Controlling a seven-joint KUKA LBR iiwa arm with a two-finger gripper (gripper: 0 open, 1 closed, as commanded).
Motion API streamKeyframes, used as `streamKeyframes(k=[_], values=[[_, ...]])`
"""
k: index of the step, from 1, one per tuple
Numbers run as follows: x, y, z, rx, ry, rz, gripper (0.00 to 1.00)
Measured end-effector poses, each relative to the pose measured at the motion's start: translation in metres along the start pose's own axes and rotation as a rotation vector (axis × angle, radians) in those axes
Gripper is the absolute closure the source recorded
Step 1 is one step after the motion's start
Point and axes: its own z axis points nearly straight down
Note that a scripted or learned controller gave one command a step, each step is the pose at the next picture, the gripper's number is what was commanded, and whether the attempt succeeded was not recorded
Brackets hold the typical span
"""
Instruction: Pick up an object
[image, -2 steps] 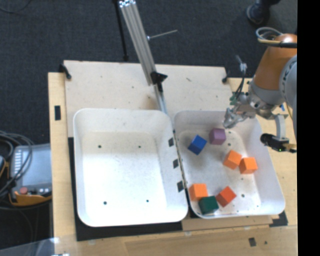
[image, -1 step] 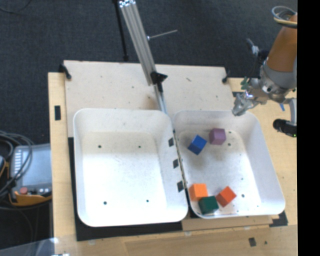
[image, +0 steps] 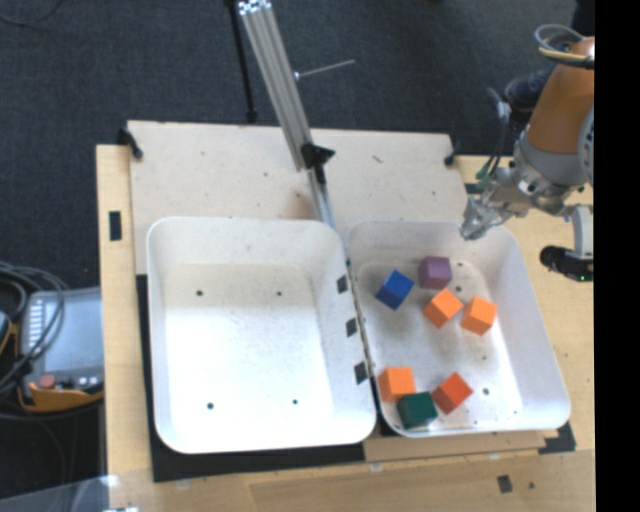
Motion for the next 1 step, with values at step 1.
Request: streamKeyframes(k=[1], values=[[0.0405, 0.0002, -0.0035, -0.001, 0.002, -0.002, 1.0]])
